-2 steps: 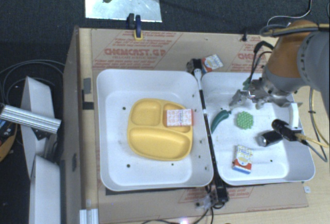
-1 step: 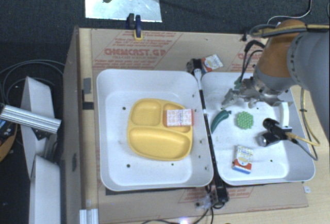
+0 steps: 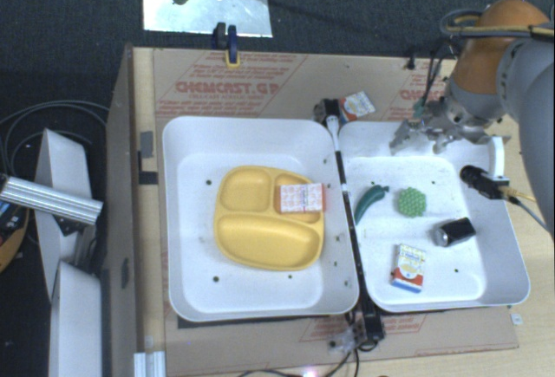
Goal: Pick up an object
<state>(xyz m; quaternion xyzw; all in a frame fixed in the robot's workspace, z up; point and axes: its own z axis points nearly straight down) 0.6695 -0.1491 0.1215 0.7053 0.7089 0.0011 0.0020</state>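
The tool (image 3: 422,134), spread wide and empty, hovers beyond the green ball (image 3: 411,201); descending there likely grabs nothing.

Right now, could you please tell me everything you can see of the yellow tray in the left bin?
The yellow tray looks like smooth plastic, rounded at the corners, with three compartments: two small ones at the far side and one long one nearer the camera. It lies flat, roughly in the middle of the left bin, slightly turned. A small pink-and-white packet rests on its far right compartment, overhanging the rim.
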